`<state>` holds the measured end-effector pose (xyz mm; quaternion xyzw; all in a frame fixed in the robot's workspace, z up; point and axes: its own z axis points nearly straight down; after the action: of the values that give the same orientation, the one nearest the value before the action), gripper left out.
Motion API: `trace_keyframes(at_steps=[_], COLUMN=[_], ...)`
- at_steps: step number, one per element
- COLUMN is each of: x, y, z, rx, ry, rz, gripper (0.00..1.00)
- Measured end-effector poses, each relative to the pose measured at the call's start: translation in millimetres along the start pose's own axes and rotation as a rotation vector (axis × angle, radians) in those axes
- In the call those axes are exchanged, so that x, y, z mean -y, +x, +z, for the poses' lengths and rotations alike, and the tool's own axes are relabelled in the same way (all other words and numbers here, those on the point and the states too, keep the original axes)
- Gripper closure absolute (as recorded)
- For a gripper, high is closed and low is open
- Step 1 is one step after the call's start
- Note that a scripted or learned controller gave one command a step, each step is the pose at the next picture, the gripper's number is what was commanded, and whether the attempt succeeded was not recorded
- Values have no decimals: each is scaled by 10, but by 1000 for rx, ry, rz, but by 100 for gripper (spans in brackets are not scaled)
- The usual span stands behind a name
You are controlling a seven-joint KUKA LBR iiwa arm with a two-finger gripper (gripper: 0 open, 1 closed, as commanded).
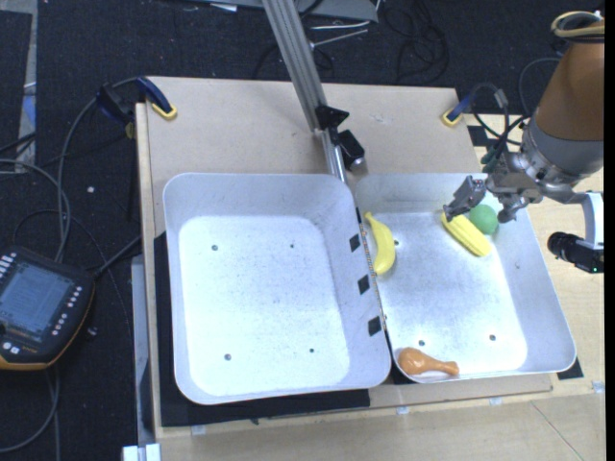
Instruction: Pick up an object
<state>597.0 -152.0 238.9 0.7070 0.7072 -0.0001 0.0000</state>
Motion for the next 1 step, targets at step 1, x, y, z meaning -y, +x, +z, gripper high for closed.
trace_keyframes(at_steps=[1], x=[-39], y=[76], z=[588], rx=[-1], ry=[5], rz=[-1], gripper=[0])
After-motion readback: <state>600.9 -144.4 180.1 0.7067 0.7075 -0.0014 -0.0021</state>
